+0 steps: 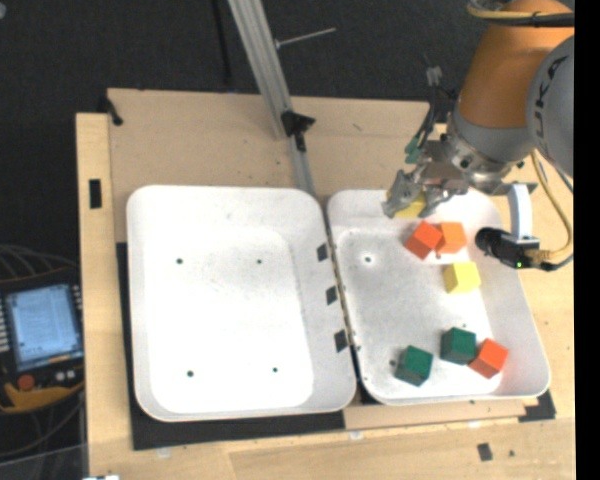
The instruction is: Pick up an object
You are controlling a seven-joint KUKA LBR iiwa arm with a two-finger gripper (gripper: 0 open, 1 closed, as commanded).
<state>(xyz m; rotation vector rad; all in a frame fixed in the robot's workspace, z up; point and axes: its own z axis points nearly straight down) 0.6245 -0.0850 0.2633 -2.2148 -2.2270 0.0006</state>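
Yellow block [410, 209] pinched between the fingers of the gripper [408, 200] over the right bin's [380, 288] far edge, mostly hidden by the fingers. Orange blocks [425, 239] just beside, another yellow one [461, 277] nearer; arm cropped at the right.

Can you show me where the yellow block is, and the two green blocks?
yellow block [461, 277]: camera view, middle of its top face.
left green block [414, 364]: camera view, centre of its top.
right green block [458, 345]: camera view, centre of its top, beside an orange block.
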